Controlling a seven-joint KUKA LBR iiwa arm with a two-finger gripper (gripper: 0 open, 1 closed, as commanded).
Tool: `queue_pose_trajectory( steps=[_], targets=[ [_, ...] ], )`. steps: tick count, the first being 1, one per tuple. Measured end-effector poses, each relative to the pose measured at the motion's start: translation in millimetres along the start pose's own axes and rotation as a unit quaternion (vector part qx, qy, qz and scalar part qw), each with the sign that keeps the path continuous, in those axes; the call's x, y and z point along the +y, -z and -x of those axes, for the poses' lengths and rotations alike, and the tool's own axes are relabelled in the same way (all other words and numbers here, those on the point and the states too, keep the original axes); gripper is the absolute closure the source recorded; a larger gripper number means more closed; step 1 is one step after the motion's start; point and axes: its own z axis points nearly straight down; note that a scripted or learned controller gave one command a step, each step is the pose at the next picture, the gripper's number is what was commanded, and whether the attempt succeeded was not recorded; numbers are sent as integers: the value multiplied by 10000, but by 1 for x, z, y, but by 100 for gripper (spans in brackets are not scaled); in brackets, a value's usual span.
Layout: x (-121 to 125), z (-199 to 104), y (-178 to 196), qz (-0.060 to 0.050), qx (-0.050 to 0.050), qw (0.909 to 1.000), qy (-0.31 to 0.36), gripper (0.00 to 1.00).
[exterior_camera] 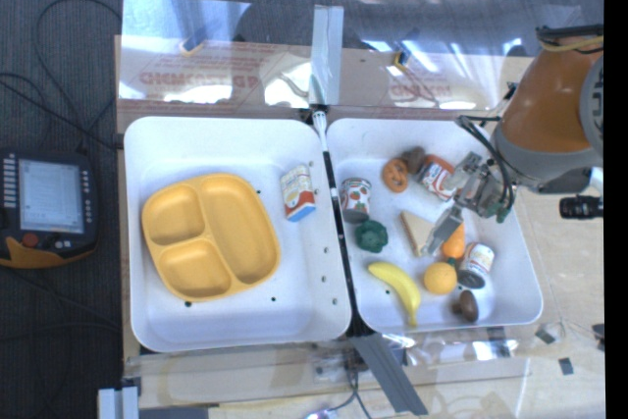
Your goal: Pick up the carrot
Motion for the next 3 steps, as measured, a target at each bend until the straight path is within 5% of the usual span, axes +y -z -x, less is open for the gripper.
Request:
queue_pose_trajectory(
  steps=[1,2,3],
  targets=[
    [-17,2,-72,33,-46,9943,-1069,0],
    [-16,5,-60,41,-104,9943,-1056,100],
    [16,-38,-7,15,-11,9455,-3255,100]
  ],
)
